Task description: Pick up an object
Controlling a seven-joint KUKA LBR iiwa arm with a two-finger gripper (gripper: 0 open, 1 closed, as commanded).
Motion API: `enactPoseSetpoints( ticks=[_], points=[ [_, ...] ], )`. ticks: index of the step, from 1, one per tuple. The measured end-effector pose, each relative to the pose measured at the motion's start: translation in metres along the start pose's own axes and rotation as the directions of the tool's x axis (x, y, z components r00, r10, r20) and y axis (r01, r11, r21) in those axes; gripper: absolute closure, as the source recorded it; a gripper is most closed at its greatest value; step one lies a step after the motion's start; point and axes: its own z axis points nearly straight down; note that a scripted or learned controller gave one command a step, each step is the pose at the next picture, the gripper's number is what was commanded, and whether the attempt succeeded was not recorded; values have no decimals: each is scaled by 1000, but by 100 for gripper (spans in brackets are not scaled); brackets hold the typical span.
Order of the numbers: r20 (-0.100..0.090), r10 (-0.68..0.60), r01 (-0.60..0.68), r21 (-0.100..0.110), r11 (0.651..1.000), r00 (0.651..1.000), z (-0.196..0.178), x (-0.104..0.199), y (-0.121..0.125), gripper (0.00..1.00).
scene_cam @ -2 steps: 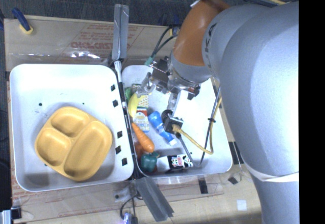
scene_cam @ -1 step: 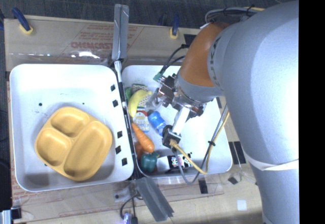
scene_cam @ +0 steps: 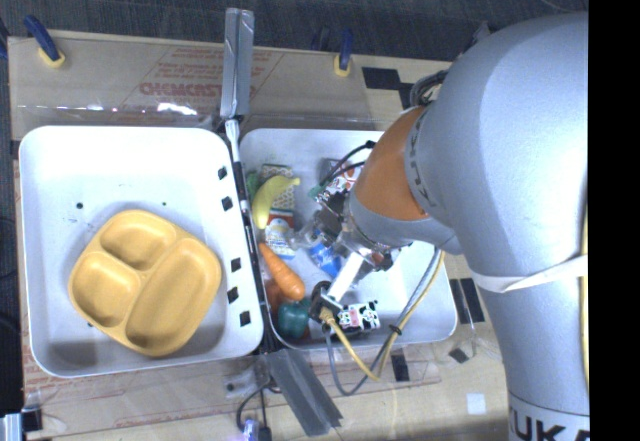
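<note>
Camera view, looking down at a slant. Two white bins sit side by side on the tabletop (scene_cam: 120,69). The left bin (scene_cam: 60,159) holds one yellow divided tray (scene_cam: 145,279) with three hollows, lying toward the near side. The right bin (scene_cam: 300,141) carries a heap of small things, and my arm (scene_cam: 500,159) reaches in from the right over most of it. My claw (scene_cam: 328,221) is down around the middle of the right bin, low over the heap. The wrist and cabling cover it, so I cannot tell whether it is spread or pressed together, or whether it pinches anything. A banana (scene_cam: 268,199) lies just left of the claw, close to the bin's left wall. A carrot (scene_cam: 283,272) lies slantwise to the near-left of the claw. Its near end is close to a green round thing (scene_cam: 293,317) in the near left corner. A blue-and-white packet (scene_cam: 322,255) sits just beside the claw on its near side, partly covered. A black-and-white patterned card (scene_cam: 360,314) lies by the near wall, apart from the claw.
</note>
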Motion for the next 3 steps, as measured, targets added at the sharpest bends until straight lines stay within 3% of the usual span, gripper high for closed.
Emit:
enactPoseSetpoints(
  ticks=[1,2,3],
  points=[
    [4,-4,4,6,1000,1000,-8,-1,-1,100],
    [10,-110,110,15,994,994,-123,71,24,100],
    [11,-76,76,17,997,997,-84,-29,37,100]
  ],
)
